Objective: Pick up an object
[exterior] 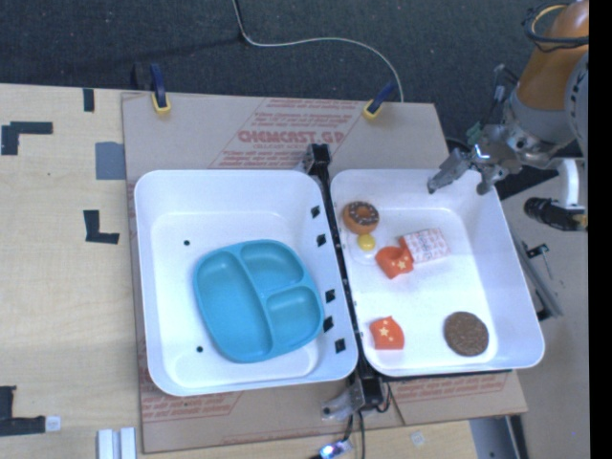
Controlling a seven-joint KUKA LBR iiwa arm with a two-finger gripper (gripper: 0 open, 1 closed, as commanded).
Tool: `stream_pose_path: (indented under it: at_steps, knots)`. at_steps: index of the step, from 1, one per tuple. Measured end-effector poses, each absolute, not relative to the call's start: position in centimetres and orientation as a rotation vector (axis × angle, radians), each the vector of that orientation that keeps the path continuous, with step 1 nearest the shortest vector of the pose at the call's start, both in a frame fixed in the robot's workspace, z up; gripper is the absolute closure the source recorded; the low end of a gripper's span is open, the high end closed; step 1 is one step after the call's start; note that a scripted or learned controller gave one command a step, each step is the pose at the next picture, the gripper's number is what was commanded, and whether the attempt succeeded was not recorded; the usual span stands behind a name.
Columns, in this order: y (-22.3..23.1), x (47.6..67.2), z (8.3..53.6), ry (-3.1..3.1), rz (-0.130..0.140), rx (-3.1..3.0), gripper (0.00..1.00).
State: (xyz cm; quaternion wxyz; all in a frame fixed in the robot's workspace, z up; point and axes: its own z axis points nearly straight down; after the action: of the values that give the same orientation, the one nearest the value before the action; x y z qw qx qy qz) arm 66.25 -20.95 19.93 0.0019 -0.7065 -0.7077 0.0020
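Nothing has been picked up yet, by the look of it: the gripper (463, 173) is seen at the far right corner of the right bin (504, 226) with its fingers spread and nothing between them. Candidate objects lie in that bin: a round glazed doughnut (361, 216), a small yellow ball (366, 243), an orange block (394, 261), a printed white packet (426, 246), a red piece (386, 333) and a flat brown disc (466, 334). A smooth blue divided plate (258, 298) sits in the left bin (163, 199).

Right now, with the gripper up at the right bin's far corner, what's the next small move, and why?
Probably bring the gripper, its fingers spread, in over the right bin toward the white-and-red packet, the nearest item. It hangs at the bin's far rim, holding nothing, with every object lying nearer the camera.
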Motion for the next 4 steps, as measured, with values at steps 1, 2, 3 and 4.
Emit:
stream_pose_path:
  at_steps: [1,2,3,4]
  knots:
    - [-20.2,65.8,13.8,-2.221,0.006,-2.216,0.0]
    - [-20.1,65.7,8.5,-2.224,0.005,-2.217,0.0]
    - [-20.0,65.8,9.9,-2.227,0.003,-2.218,1.0]
    - [-20.5,65.4,14.5,-2.224,-0.001,-2.222,1.0]
